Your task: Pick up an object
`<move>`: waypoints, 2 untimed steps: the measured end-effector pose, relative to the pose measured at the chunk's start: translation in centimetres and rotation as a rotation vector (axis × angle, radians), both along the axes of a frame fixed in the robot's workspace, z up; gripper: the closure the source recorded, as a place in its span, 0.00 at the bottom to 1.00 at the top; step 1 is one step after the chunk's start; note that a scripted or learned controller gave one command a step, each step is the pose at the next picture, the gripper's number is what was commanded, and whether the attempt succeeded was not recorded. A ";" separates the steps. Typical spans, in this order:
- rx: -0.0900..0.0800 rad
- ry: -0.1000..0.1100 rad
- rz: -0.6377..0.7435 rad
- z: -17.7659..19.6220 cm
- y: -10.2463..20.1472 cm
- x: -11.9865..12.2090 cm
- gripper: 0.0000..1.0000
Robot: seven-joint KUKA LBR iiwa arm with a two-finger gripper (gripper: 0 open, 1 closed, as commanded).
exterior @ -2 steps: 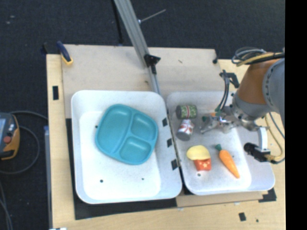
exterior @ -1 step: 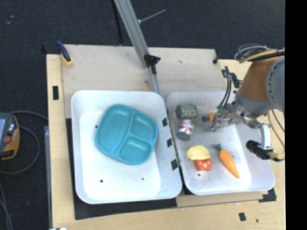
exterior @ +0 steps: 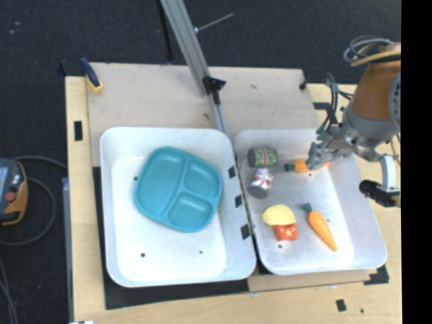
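My gripper (exterior: 315, 160) is low in the right bin (exterior: 358, 201), near its back edge. It sits right over one end of a small orange piece with a green tip (exterior: 297, 167), which pokes out to its left. The bin also holds a green can (exterior: 262, 156) on its side, a silver can (exterior: 260, 181) below it, a yellow and red toy (exterior: 281, 221), and a carrot (exterior: 321, 228) with a green top. Whether the small orange piece is gripped cannot be made out.
A blue divided plate (exterior: 179, 189) lies in the left bin (exterior: 121, 248). A slanted metal rail (exterior: 192, 52) runs down to the gap between the bins. The grey and orange arm (exterior: 374, 100) stands over the right bin's far right corner.
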State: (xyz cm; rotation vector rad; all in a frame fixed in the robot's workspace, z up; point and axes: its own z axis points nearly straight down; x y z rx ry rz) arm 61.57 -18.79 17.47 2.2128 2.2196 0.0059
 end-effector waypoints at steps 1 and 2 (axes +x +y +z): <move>0.000 0.001 0.000 4.4 -0.1 0.1 1.00; 0.000 0.001 0.000 9.9 -0.2 0.2 1.00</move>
